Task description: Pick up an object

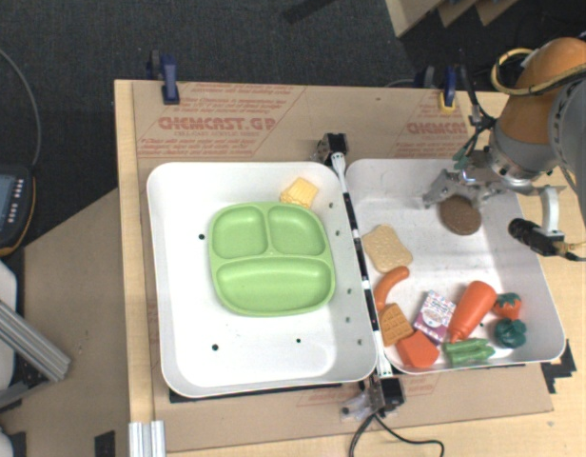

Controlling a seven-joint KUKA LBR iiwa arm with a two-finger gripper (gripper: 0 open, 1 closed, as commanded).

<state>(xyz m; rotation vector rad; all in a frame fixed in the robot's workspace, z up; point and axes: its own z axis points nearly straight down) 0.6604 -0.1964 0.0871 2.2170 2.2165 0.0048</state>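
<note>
At upper right, the hand hovers spread wide just above a brown disc in the right bin. This looks like the approach step; next it must descend and close on the disc.

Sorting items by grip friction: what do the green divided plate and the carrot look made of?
Green divided plate: likely moulded plastic, uniform colour, soft satin sheen. Carrot: probably toy plastic, smooth glossy orange; rubber is possible too.

The arm is grey with a broad orange band above the wrist, thin cables looping beside it, and a metallic gripper of grey fingers
</note>
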